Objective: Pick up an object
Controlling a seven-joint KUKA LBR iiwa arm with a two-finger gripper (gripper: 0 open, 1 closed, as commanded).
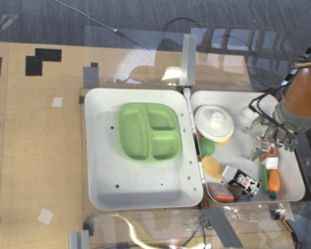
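Note:
My gripper (266,145) hangs low over the right part of the right bin (298,191), below the arm's orange band (305,93). A small brown and white item (270,152) lies right under it; whether it is touching the gripper is unclear. Just in front lie an orange carrot-like toy (273,181) and a thin green stick (264,177). A white bowl with a yellow rim (214,122) stands in the bin's back left. A green ball (207,148), a yellow piece (212,166), a black and white box (244,181) and a red piece (224,197) lie toward the front.
The left bin (101,191) holds a green divided plate (149,132). A metal divider post (188,61) stands behind the seam between the bins. Cables run from the arm at the back right of the right bin. A small white object (249,113) lies near them.

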